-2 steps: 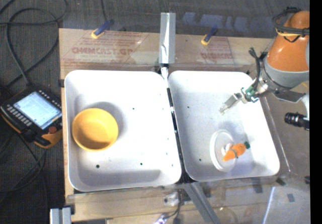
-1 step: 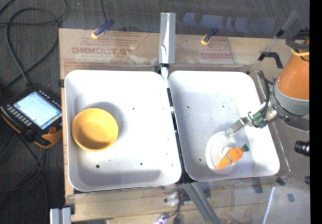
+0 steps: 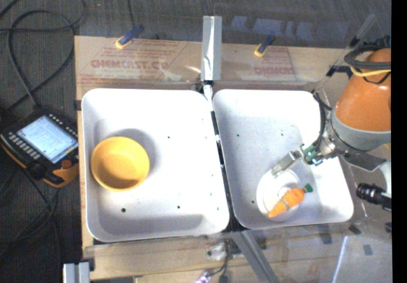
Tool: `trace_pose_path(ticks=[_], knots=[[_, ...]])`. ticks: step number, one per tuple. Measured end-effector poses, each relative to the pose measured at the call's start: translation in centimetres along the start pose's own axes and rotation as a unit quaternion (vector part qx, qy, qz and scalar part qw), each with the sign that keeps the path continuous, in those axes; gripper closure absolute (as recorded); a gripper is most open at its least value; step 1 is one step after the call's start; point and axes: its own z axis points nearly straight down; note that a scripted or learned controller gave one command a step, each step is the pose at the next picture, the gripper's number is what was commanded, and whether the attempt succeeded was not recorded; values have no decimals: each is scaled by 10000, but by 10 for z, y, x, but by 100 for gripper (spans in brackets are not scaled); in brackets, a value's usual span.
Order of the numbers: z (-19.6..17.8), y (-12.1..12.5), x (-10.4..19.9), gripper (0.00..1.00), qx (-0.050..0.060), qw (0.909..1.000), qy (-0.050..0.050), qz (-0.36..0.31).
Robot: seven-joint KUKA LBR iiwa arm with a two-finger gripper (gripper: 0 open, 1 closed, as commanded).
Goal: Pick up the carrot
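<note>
Carrot: lies in the right bin, near its front edge, on a small white plate; green top points right.
Gripper: low over the right bin, just behind and slightly left of the carrot, close to it but not on it; nothing is seen between its tips.
Grip state: cannot tell from here.
Arm: reaches in from the right, orange band over the bin's right rim.
Left bin: holds a yellow bowl at its left side, well apart from the carrot.
</note>
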Motion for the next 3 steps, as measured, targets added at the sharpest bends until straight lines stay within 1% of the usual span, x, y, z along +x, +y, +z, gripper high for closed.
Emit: trace_pose_path(ticks=[1,2,3], knots=[[-23,6,16,0,-3,9946,-8,1043],[29,-8,-17,0,11,9987,-3,516],[91,-10,-28,0,-19,9973,-12,-739]])
